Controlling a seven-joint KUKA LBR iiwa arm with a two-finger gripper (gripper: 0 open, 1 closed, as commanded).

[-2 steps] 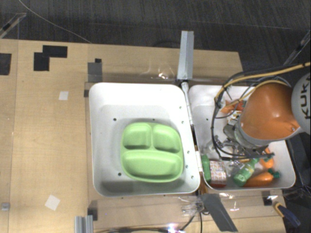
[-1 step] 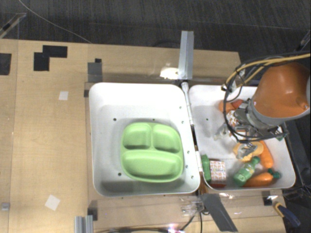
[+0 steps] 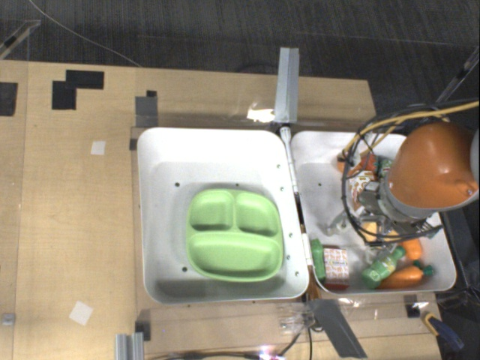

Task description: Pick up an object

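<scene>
left bin (image 3: 161, 201): divided tray (image 3: 235, 235) | right bin (image 3: 315, 152): carton (image 3: 335, 267), bottle (image 3: 384, 265), arm (image 3: 431, 167) above

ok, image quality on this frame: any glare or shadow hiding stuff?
Camera view: glare patch on the bench above the left bin; soft shadow beneath the green tray; the arm's orange band covers part of the right bin; focus is slightly soft overall.

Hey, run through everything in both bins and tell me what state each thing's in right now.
Green divided plate: flat and upright in the left bin.
Green bottle: lying on its side in the right bin.
Orange carrot toy: lying beside the bottle.
Small box: lying flat.
Arm: over the right bin.
</scene>
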